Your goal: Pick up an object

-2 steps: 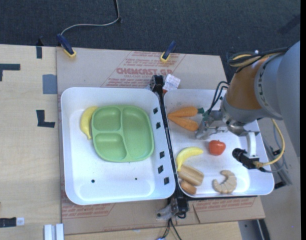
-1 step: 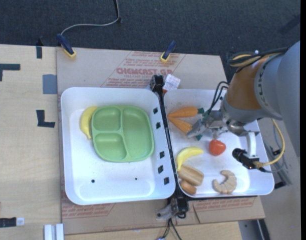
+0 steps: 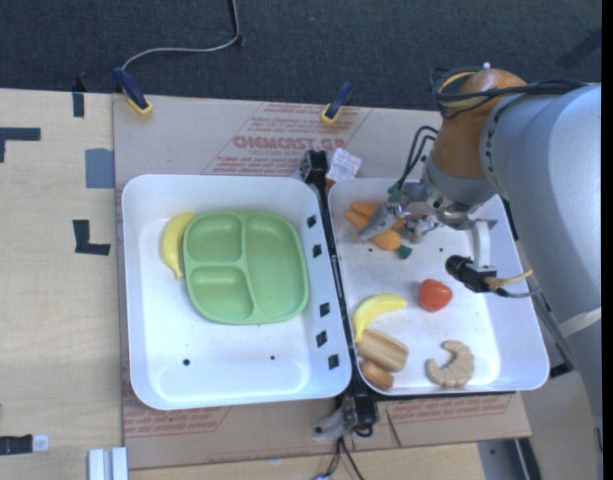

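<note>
My gripper is low in the far part of the right bin, directly over an orange carrot-like piece. A second orange bit shows just under the gripper. The gripper's body hides where it meets the orange pieces. Nearer the front of this bin lie a red tomato, a yellow banana, a brown hot-dog bun and a tan croissant.
The left bin holds a green divided plate with a yellow banana tucked against its left side. A black divider runs between the bins. The arm's grey body covers the right bin's far right side.
</note>
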`<state>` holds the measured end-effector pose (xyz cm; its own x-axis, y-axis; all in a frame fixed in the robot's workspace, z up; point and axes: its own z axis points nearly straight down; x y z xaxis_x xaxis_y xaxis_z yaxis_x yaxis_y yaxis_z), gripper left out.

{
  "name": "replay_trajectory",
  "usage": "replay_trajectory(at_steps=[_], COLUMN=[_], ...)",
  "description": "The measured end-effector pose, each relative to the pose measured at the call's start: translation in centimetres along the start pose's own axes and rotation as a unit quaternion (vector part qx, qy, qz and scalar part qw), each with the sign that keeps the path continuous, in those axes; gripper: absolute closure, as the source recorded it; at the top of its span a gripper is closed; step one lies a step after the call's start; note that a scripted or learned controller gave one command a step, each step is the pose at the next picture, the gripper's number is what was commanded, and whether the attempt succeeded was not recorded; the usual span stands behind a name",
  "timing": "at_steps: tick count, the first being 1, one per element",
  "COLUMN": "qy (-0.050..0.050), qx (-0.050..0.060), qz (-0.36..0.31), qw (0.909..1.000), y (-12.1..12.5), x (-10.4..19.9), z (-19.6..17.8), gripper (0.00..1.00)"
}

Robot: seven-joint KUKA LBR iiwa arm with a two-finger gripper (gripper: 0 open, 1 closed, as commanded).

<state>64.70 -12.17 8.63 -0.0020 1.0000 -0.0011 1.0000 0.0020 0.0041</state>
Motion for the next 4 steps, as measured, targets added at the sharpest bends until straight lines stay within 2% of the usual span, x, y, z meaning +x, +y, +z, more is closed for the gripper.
replay_trajectory(at_steps=[1,2,4], qy=[0.001,0.0,-0.001], qx=[0.009,0.001,0.001], qz=[0.001,0.0,0.001], qw=[1.0,1.0,1.0], y=[1.9,1.1,0.2], x=[2.7,2.3,2.5], z=[0.0,0.1,0.0], gripper=[0.0,0.0,0.0])
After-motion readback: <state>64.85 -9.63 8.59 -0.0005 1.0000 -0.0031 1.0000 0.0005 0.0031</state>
